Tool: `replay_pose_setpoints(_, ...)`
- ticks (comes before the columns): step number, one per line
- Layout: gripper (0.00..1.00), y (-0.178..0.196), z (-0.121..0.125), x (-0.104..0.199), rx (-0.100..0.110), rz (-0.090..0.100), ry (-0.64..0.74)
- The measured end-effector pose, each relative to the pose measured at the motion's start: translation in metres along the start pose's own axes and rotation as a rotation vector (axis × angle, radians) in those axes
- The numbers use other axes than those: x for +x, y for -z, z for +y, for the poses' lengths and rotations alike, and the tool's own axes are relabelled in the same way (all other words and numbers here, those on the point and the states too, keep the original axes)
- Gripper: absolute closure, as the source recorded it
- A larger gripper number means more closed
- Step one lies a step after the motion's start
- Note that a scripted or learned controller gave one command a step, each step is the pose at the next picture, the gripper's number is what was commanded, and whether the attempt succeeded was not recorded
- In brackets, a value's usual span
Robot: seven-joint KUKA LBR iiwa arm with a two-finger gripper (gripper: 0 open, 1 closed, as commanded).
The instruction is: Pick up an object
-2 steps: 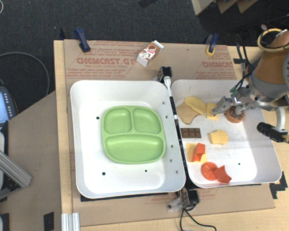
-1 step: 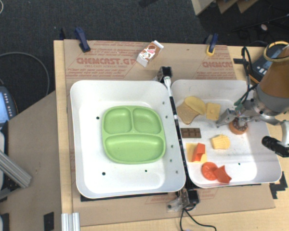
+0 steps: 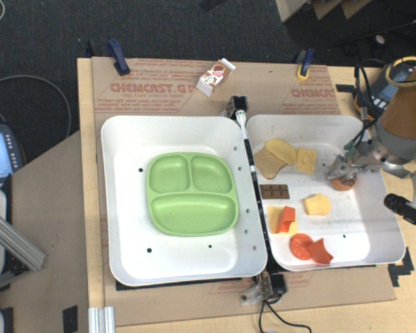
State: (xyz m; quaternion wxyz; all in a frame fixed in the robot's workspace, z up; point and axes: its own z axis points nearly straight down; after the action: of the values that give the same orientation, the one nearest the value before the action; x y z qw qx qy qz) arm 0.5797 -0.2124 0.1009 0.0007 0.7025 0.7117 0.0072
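Directly under the jaws (image 3: 346,171), whose spread I cannot tell, lies a brown piece (image 3: 344,182).

The single fixed camera looked down at a slant on both bins (image 3: 118,207), the arm (image 3: 402,116) entering from its right.

- From my remote seat this reads as a robotics lab, not a kitchen.
- The two white bins (image 3: 118,186) sit on a brown board (image 3: 159,82) held by blue clamps (image 3: 118,57).
- Loose cables (image 3: 28,82) trail over dark carpet (image 3: 55,19), and an aluminium rail (image 3: 14,245) lies at the left.
- The food pieces (image 3: 284,155) and green divided plate (image 3: 192,193) look like plastic toys.
- A grey and orange arm (image 3: 402,116) reaches in beside me.
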Motion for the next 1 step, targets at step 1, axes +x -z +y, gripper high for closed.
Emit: replay_pose_setpoints(1,1.00,0.0823,0.0071,0.1020,0.003,-0.009,-0.004)
